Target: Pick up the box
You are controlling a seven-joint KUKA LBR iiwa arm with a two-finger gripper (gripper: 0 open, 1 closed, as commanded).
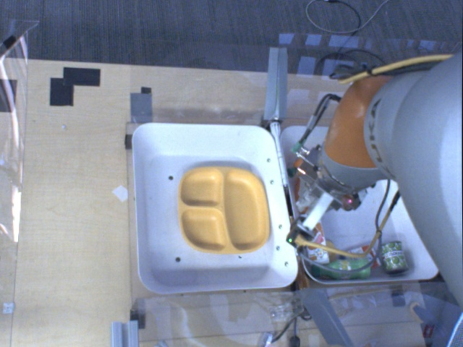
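1. Along the left bin's (145,194) middle, a yellow divided tray (223,208) lies flat with three compartments: two small ones on its left side and one long one on its right. It sits well apart from every wall of the bin.
2. Both white bins rest side by side on the wooden bench (65,208), their inner rims touching or nearly so; grey brackets stand at the left bin's corners and between the bins' far ends.
3. From the right, the grey arm (427,157) with its orange band (354,132) reaches low over the right bin (423,270) and hides most of it.
4. The gripper (309,219) hangs over the right bin's left side, just beside the shared rim. Whether it is apart, together, or clamped on something cannot be told; cables and the wrist crowd that spot.
5. At the right bin's near edge lies a cluster of small things: a green item (346,268), a thin yellow stick-like piece (329,247) across it, and a small green can (393,256) toward the near right corner.
6. The box cannot be picked out for certain; a pale, narrow, block-like shape (312,216) sits right at the gripper, tilted, but it could be part of the gripper itself.
7. Black tape patches (72,84) mark the bench's far left corner.
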